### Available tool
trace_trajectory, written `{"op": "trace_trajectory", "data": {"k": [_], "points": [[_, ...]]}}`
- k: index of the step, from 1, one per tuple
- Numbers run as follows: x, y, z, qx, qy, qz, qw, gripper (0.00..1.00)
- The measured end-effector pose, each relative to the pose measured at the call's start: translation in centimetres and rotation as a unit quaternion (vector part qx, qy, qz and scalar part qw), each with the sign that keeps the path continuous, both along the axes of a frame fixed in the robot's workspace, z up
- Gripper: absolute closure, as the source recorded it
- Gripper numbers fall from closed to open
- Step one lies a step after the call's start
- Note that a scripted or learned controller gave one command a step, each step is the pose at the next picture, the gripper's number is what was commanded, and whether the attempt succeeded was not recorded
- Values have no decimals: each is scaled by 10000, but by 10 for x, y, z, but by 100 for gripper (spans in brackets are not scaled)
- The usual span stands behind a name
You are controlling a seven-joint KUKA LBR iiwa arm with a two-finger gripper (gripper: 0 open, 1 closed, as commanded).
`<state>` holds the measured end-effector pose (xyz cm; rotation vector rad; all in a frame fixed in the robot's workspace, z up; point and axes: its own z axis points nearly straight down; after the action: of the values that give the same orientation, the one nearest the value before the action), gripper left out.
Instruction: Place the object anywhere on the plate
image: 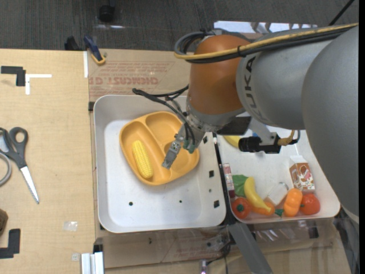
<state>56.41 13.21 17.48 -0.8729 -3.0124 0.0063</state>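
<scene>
Yellow corn cob (141, 158) lying in left compartment of yellow divided plastic plate (171, 124), plate toward upper-left corner of left white bin (154, 213). Two-finger gripper (174, 153) low over plate's right compartment, near its lower edge, jaws parted, nothing between. Toy vegetables, incl. orange pepper (292, 202) and yellow banana (258, 198), along lower edge of right bin. Grey-handled scissors (20, 158) on bench at left edge

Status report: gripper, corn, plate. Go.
Gripper over the plate's right section. Corn lying on the yellow plate, left section, apart from gripper. Nothing in the way.
</scene>
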Motion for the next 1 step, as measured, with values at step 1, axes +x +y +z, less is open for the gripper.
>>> {"op": "trace_trajectory", "data": {"k": [1], "points": [[0, 0, 0, 0, 0, 0, 10000, 0]]}}
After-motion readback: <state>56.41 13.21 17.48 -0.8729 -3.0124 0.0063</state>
